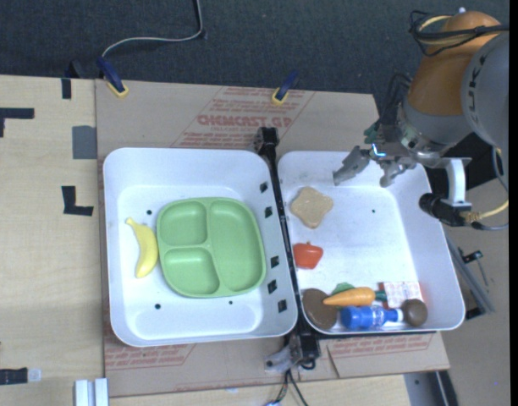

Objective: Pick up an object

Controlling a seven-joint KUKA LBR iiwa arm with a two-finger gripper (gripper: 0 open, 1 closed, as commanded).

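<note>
Gripper: gripper (371, 169) over right bin (428, 252) far end, fingers spread, nothing between them.
Nearest object: bread slice (311, 206), near gripper, lying flat.
Others: tomato (307, 255); carrot (350, 296) and blue bottle (366, 317) crowded at near wall.
Left bin: green tray (212, 246), banana (145, 245).
Risk: flat bread may slip the 2 fingers; crowded pile invites a knock.

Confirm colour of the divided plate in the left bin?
Light green; the divided plate shows clearly in the camera view, beside a yellow banana.
</note>
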